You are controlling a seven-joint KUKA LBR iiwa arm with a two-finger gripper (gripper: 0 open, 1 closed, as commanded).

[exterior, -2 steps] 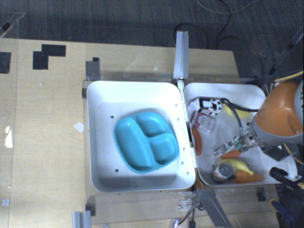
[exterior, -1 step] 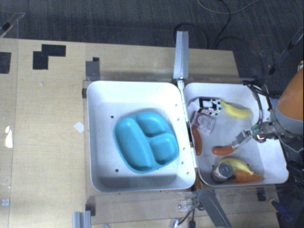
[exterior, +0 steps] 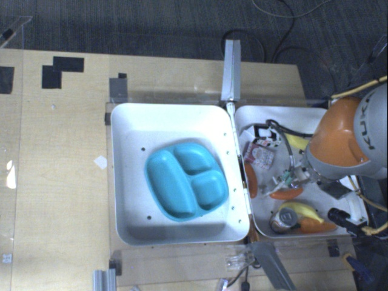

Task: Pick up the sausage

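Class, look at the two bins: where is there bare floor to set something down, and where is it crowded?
Free: the left white bin has bare floor around the blue three-compartment plastic tray, widest toward its upper rim. Crowded: the right white bin holds the brown sausage, a banana, other food items and the grey-and-orange arm.

My pale wooden bench (exterior: 54, 180) filling the left and centre, black square markers (exterior: 60, 70) at its upper left, dark grey carpet (exterior: 133, 11) along the top, a thin loose cable (exterior: 291, 8) curling upper right.
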